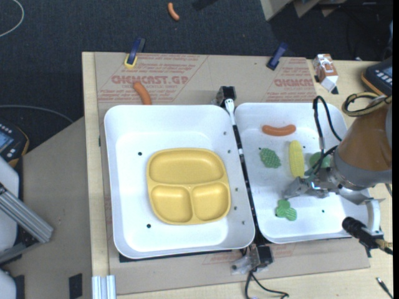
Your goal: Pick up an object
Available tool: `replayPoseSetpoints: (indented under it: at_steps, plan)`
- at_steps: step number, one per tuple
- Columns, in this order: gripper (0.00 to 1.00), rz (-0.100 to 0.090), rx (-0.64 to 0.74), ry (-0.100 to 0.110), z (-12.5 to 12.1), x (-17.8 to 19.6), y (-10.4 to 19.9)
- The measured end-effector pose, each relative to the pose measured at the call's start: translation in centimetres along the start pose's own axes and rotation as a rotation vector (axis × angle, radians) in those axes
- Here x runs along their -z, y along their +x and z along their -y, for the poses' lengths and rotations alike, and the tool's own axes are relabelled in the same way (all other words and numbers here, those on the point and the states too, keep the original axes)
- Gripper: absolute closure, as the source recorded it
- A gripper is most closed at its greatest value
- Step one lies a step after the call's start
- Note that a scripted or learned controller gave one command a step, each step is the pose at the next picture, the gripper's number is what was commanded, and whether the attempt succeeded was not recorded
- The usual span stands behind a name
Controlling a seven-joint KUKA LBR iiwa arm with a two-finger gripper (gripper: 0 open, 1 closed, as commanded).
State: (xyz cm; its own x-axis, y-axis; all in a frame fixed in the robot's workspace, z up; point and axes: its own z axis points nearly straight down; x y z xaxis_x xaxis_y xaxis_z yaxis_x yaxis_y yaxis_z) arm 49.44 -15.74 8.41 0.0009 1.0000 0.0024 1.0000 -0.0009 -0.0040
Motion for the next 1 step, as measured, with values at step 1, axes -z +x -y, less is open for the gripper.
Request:
replayPoseSetpoints:
  at_steps: [1]
  plan:
    - [1.00, 0.002, -0.001, -0.003, -0.05, 1.08, -0.04]
